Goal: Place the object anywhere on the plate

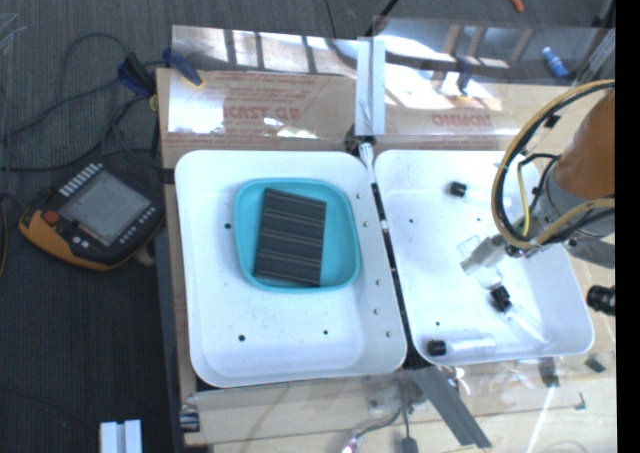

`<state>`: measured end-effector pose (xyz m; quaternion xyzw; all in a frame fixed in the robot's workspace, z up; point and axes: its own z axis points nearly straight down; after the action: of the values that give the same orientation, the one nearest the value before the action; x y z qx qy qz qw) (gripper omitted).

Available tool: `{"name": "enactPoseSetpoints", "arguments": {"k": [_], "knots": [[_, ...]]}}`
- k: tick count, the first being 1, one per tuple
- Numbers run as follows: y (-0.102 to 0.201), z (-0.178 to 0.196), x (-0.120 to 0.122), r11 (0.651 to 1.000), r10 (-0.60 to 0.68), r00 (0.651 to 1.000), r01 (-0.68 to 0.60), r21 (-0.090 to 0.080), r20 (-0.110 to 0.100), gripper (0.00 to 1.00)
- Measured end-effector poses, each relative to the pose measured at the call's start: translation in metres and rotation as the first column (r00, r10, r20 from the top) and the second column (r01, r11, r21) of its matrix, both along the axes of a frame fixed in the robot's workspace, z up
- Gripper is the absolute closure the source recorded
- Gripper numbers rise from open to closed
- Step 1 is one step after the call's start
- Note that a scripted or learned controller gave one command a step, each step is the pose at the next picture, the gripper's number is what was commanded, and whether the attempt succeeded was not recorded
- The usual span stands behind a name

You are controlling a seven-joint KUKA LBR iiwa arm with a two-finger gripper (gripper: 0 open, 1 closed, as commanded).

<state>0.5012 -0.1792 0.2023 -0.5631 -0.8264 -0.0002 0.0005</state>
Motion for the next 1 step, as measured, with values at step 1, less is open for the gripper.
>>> {"name": "enactPoseSetpoints", "arguments": {"k": [1], "knots": [[0.0, 0.0, 0.0, 1.0, 0.0, 1.0, 0.0, 0.0, 0.0, 0.0]]}}
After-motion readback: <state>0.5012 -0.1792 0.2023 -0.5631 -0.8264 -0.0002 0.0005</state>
